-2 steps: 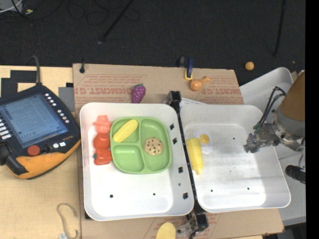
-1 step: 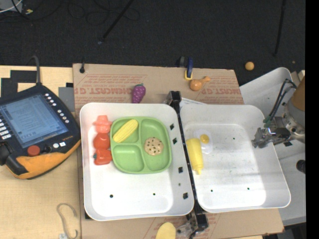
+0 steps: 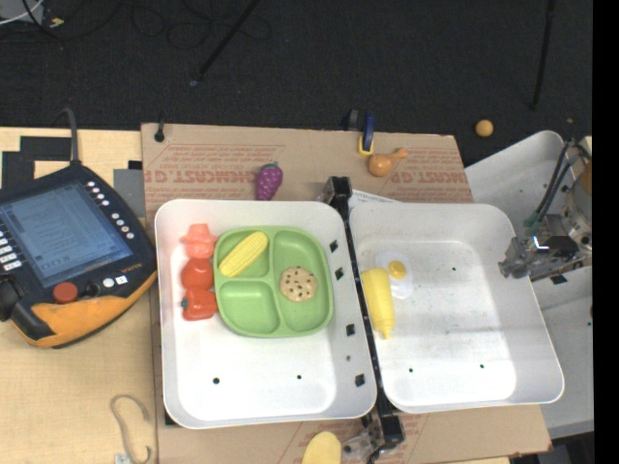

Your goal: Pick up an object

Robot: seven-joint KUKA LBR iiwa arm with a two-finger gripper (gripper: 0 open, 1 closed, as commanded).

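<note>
Tray holds corn, cookie (left bin); banana right bin.

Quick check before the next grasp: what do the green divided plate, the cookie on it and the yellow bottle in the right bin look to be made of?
Green divided plate: likely moulded plastic, smooth, even colour, soft sheen.
Cookie: probably a toy, plastic or rubber; matte tan with dark dots. Too small to be sure.
Yellow bottle: looks like plastic, uniform glossy yellow, rounded moulded shape.
</note>
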